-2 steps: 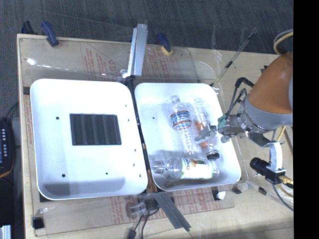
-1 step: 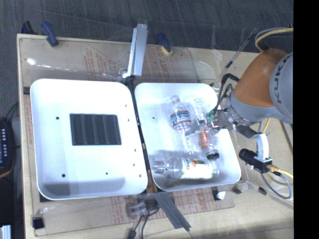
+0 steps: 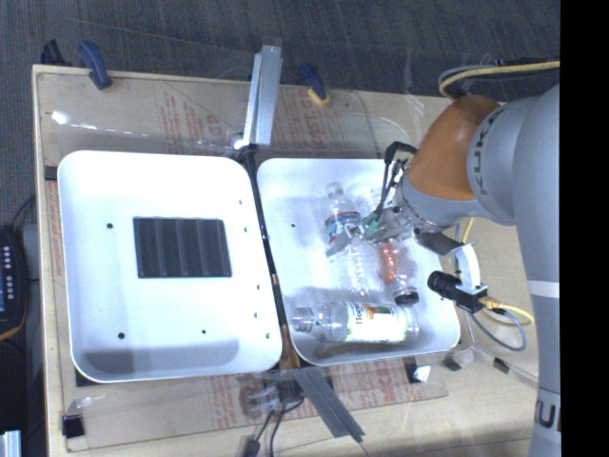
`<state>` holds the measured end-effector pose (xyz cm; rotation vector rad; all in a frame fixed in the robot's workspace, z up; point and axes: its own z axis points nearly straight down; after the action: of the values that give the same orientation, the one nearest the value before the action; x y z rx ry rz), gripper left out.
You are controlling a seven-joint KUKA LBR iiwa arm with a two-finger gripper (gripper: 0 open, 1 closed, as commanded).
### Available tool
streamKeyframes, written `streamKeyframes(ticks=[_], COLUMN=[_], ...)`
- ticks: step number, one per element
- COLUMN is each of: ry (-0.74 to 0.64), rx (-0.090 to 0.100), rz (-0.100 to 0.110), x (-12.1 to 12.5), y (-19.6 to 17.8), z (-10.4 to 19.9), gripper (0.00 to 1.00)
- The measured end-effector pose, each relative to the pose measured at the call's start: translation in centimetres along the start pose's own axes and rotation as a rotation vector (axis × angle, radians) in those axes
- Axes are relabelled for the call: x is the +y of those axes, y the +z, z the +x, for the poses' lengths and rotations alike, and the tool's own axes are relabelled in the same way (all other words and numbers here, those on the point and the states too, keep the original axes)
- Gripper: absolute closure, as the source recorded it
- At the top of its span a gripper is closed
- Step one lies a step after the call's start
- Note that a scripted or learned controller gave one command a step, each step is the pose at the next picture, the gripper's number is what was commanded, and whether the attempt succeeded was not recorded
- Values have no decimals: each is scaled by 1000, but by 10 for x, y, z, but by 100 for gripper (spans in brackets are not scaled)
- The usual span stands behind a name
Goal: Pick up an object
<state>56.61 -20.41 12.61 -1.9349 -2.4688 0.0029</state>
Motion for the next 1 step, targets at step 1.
streamKeyframes(ticks=[1], ry=[-36], rx=[1], rz=[-2], x=[54], y=[34], z=[-16], gripper=[0])
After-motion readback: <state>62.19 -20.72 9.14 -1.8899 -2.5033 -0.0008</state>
